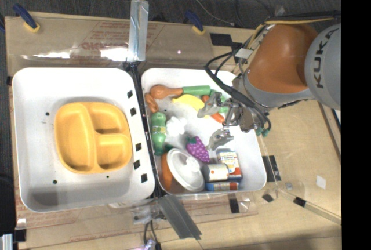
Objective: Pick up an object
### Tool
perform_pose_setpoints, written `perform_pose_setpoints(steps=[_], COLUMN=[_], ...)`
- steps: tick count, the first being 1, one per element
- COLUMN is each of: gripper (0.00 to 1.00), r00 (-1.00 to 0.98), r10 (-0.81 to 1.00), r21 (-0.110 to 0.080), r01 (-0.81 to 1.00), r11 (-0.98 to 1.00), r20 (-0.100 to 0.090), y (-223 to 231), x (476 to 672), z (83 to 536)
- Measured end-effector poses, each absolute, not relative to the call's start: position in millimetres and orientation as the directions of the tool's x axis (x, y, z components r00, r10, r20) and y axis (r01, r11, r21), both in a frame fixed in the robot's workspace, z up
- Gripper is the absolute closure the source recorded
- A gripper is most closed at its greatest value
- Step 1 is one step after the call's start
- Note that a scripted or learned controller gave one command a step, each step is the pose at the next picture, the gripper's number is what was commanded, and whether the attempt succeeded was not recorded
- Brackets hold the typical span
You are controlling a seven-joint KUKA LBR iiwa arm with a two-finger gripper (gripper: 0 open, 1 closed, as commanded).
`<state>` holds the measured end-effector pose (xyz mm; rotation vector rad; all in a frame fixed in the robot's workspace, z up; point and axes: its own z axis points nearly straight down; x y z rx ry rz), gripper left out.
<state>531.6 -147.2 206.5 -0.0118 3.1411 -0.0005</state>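
**Gripper low over the crowded right bin, nothing held**

Largest first: counter (301,144) carrying two white bins. Left bin (23,127) holding a yellow divided tray (93,136). Right bin (255,156) packed with small toys, used here as the landmark. Reaching over its right wall, the grey arm (284,66) with its orange band. Gripper (223,121) near the bin's centre, fingers apart, clamped on nothing. At the bin's near edge, a white bowl (186,170) and a small can (217,172). Left of centre, purple grapes (199,149). Toward the far wall, a yellow banana (188,102). Best done, probably, by straddling one item clear of its neighbours, descending straight, closing only once both fingers flank it, then lifting slowly.
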Motion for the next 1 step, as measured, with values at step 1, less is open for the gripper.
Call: perform_pose_setpoints(steps=[1], gripper=[0.00], r00=[-0.991], r10=[-0.132], r21=[0.001], r01=[-0.132], r11=[0.991], r20=[-0.001], y=[-168.4], x=[525.2], z=[113.1])
